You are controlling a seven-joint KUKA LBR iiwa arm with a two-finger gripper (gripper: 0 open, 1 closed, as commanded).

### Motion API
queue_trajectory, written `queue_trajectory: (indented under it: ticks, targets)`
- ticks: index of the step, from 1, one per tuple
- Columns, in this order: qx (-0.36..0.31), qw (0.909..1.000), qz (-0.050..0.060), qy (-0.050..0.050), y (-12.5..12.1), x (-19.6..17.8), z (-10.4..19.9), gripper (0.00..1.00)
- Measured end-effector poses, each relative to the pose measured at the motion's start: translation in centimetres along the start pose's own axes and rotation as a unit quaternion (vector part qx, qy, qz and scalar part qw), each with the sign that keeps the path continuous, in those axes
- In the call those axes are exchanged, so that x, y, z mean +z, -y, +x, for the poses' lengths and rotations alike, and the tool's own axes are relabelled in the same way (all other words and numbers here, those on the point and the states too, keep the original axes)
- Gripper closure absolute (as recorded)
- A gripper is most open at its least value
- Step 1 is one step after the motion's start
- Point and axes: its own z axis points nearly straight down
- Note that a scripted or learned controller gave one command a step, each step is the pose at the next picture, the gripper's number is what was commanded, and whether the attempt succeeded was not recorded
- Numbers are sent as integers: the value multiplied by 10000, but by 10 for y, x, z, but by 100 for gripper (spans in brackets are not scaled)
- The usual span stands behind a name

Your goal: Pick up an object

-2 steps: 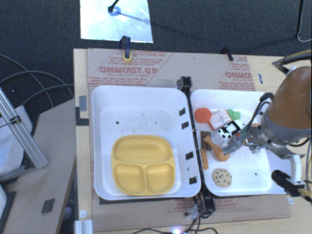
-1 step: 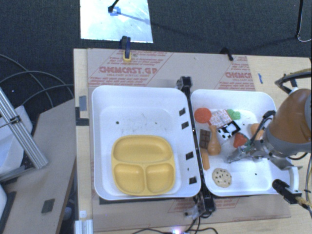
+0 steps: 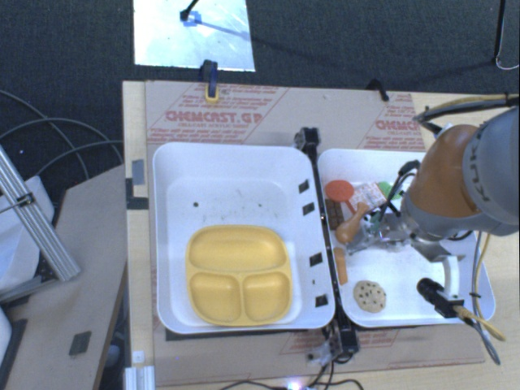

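My gripper [image 3: 375,236] is low in the right bin [image 3: 406,159], near its middle. It sits right beside a brown wooden piece [image 3: 350,225], which lies just to its left. A red disc [image 3: 340,190] and a white packet [image 3: 370,193] lie behind the gripper. A green item [image 3: 396,188] peeks out by the arm. A chocolate-chip cookie [image 3: 370,296] rests at the bin's front. A small orange stick [image 3: 341,265] lies along the left wall.
The left bin [image 3: 236,169] holds a yellow divided tray [image 3: 240,273] in its front half. A black divider with clips [image 3: 318,218] runs between the two bins. The grey and orange arm [image 3: 463,177] covers the right bin's right side.
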Motion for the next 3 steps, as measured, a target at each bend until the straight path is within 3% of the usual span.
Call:
queue_trajectory:
  ticks: [1,2,3]
  targets:
    - [55,10000,32,19,45,5,-29,0]
    - [-21,10000,-61,5,-17,-101,43,0]
    - [3,10000,3,5,-46,-95,79,0]
